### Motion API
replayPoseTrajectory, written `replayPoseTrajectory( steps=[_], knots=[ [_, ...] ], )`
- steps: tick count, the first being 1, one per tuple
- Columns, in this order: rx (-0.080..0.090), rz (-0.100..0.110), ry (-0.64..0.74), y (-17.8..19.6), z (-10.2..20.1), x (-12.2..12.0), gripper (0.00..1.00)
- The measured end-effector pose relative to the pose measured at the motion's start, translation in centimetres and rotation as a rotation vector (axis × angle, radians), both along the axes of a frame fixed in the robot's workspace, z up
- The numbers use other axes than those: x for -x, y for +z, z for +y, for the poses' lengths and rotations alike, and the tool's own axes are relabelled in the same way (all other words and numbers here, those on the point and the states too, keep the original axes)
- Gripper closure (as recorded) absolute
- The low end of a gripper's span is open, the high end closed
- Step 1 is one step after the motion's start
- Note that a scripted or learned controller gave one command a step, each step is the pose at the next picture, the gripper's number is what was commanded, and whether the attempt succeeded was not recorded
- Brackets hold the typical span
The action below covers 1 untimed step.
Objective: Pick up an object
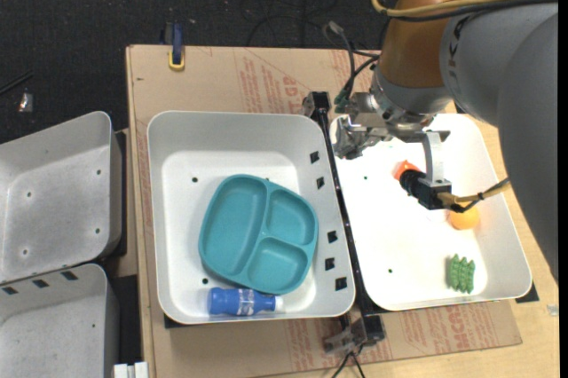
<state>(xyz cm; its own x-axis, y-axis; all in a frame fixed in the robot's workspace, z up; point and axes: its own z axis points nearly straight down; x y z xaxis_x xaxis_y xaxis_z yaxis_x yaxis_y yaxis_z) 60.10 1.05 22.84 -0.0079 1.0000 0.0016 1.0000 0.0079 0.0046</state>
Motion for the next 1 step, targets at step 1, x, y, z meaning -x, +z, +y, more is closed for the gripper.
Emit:
replayPoseTrajectory(
  steps=[1],
  knots=[
    [0.0,0.0,0.0,0.99,4.41,-2.63,1.0]
  ],
)
